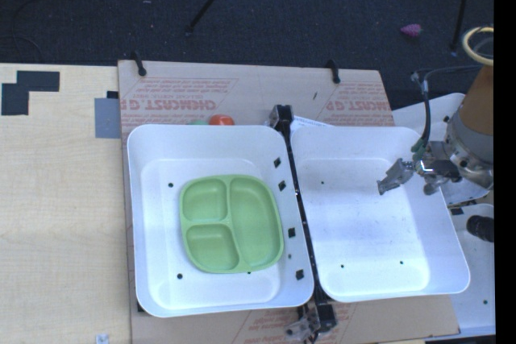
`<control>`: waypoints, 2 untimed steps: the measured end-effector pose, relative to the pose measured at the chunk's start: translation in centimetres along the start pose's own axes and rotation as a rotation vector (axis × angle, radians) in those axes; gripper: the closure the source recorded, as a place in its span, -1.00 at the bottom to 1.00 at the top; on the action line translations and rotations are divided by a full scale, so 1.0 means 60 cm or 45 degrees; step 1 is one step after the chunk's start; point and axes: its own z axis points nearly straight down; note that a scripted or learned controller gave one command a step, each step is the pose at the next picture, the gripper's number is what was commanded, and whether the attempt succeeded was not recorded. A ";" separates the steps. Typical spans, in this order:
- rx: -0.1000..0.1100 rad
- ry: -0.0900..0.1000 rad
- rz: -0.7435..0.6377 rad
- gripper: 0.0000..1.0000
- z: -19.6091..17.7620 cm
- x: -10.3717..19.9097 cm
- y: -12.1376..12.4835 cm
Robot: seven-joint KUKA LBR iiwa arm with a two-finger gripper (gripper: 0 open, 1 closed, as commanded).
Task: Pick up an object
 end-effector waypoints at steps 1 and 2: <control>0.006 0.002 0.000 -1.00 0.080 0.013 -0.010; 0.006 0.002 0.000 -1.00 0.153 0.019 -0.013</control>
